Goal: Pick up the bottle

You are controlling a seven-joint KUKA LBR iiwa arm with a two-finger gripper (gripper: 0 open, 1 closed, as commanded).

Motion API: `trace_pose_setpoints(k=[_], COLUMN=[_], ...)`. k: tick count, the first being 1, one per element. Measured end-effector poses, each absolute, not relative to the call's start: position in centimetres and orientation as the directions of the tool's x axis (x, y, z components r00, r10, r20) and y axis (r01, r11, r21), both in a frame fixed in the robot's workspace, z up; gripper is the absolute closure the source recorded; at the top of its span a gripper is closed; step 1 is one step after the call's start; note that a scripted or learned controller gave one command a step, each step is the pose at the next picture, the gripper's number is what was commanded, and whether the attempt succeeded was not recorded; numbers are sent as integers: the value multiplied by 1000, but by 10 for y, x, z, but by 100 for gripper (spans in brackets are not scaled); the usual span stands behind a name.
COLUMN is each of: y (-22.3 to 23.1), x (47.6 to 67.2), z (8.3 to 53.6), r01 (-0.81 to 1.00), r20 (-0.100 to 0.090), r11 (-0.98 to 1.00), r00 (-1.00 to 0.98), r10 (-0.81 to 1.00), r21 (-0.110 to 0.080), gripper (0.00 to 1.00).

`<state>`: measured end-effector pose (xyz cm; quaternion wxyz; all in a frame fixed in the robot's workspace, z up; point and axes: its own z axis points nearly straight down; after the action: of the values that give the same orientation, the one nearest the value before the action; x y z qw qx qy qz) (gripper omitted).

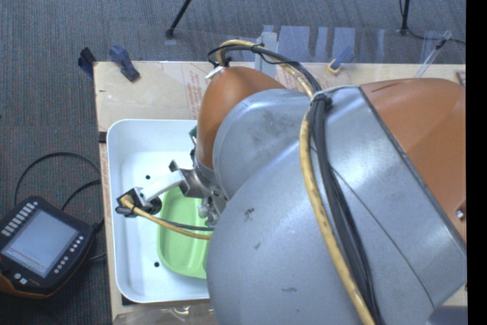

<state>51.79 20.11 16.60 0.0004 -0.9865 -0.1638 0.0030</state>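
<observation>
A pale green object [181, 238] lies in the left white bin [125, 148], toward its near right side. Only part of it shows, so I cannot tell whether it is the bottle. The grey arm with its orange band [236, 99] reaches over the bin and covers most of it. My gripper [199, 194] hangs low at the arm's end, right above the far edge of the green object. A metal bracket [163, 183] with a black connector and a yellow cable [163, 223] juts left from the wrist.
The bin's left strip and near left corner [133, 270] show bare white floor. The wooden bench edge [144, 91] runs behind the bin, with blue clamps [122, 61] on it. A teach pendant [42, 243] lies on the carpet to the left.
</observation>
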Motion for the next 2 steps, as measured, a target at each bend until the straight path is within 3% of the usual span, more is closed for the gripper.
trace_pose_setpoints(k=[1, 2], y=[241, 236], x=[563, 532], z=[259, 384], r01=[417, 731], r20=[-3, -6], r11=[-909, -683], r00=[909, 683], r10=[417, 731], r21=[-1, -1], gripper=[100, 100])
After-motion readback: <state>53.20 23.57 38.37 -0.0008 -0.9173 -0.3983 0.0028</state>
